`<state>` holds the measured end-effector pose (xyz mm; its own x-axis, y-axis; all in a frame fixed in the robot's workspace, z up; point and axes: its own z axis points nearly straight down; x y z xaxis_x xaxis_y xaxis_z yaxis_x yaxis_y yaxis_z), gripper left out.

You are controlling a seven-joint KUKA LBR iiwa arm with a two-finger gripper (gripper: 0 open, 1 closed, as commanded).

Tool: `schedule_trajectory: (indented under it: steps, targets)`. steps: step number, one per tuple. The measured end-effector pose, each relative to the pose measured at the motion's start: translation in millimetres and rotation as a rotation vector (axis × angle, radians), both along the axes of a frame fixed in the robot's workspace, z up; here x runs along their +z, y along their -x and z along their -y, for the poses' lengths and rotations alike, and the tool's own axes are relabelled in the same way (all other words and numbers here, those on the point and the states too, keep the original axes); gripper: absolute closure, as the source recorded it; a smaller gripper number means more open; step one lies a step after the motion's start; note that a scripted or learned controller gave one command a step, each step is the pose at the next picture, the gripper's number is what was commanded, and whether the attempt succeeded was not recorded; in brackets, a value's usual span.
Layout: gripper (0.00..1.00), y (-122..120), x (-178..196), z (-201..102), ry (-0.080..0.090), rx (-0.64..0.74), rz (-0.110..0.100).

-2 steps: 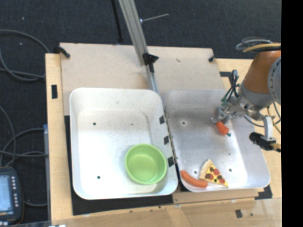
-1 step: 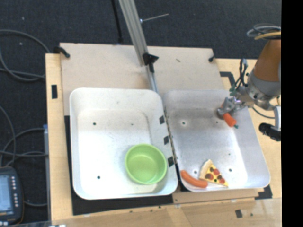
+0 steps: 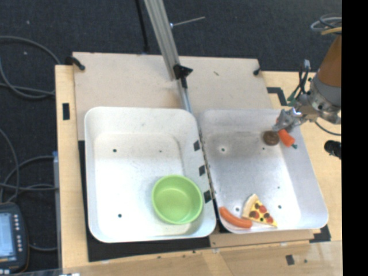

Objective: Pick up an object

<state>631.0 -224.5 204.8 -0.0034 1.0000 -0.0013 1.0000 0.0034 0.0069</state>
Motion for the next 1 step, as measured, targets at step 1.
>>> schedule_trajectory:
  steps: [1]
  targets:
    - [1.00,-1.3,48.3,1.1,0.000,0.001,0.000]
